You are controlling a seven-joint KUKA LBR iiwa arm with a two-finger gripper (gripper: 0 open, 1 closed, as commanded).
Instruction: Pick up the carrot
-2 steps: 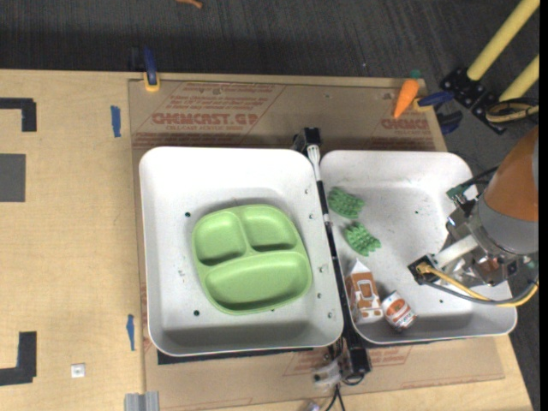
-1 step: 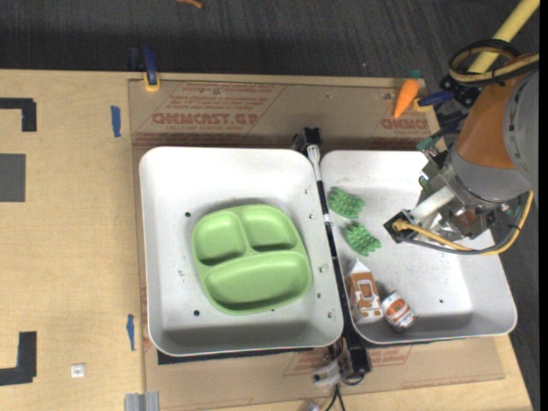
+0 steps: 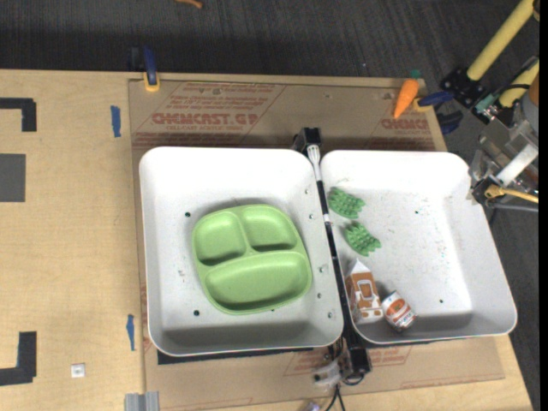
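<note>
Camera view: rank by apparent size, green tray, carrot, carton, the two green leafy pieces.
Largest to smallest:
1. green tray, by far
2. carton
3. upper leafy piece and lower leafy piece, too alike to rank
4. carrot, on the board beyond the bins; farther from the camera, so unsure

tray (image 3: 251, 258) in left bin (image 3: 163, 229) | carrot (image 3: 405, 98) on bench behind right bin (image 3: 445, 229)

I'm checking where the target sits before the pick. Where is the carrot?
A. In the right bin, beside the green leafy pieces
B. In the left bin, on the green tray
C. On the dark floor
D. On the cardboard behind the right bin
D: the carrot lies on the cardboard behind the right bin, outside both bins.
</note>
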